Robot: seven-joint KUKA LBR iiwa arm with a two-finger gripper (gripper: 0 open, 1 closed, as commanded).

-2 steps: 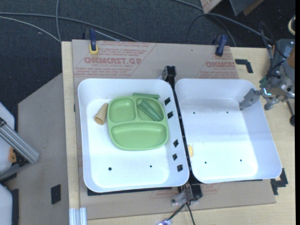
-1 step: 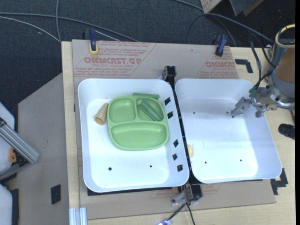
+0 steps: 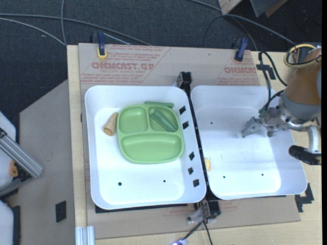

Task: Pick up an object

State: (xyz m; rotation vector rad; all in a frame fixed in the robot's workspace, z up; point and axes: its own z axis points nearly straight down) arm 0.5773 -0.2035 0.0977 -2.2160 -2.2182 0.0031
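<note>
Gripper (image 3: pixel 251 128) hangs over the right bin (image 3: pixel 245 182), near that bin's upper middle, with nothing between its fingers; they seem spread, so I read it as released. Going down in size: the counter (image 3: pixel 76 137) carries both bins, and the left bin (image 3: pixel 102 188) holds all the likely targets. Largest is the green plate (image 3: pixel 148 147), a divided tray lying flat, with a green piece (image 3: pixel 164 118) resting in its upper right compartment. Just beside the plate's left edge lies a small cone (image 3: pixel 110 123). A tiny yellowish bit (image 3: pixel 207 163) sits at the divider between the bins. The main risk, as I judge it, is a descent from this spot closing on bare floor, since the objects lie well apart from the gripper. The flat plate may also slip from a pinch at its rim.
</note>
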